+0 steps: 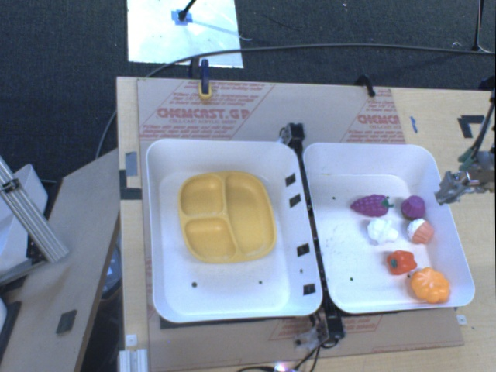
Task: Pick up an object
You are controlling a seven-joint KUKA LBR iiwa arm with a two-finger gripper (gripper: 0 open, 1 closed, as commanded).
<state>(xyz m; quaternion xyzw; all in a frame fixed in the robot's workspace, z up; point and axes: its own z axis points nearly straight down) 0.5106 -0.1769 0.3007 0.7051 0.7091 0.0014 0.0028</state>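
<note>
The worktop (256, 103) carries two shallow white bins side by side. The left bin (167, 285) holds a yellow divided plate (227, 215) with three compartments, lying flat near the bin's middle.

The right bin (341, 165) holds six small toy foods, all gathered toward its outer wall. Taking the purple grape cluster (370, 204) as the landmark:
- A round purple fruit (413, 206) lies just beside it on the outer side.
- A white lumpy item (381, 230), too small to identify, sits just below it.
- A pale orange and white item (420, 231), possibly a cupcake, sits below and outward, beside the white item.
- A red pepper-like item (401, 263) with a green top lies further below.
- An orange pumpkin (430, 285) rests lowest, close against the bin's corner and near the red item.

The gripper (452, 187) is seen at the frame's edge, outward of the landmark and over the right bin's outer rim, apart from all six items. Only part of it is in frame; the arm behind it is cut off. Its metal parts are small and blurred, so whether it stands wide or narrow cannot be told. Nothing is seen between its fingers.
</note>
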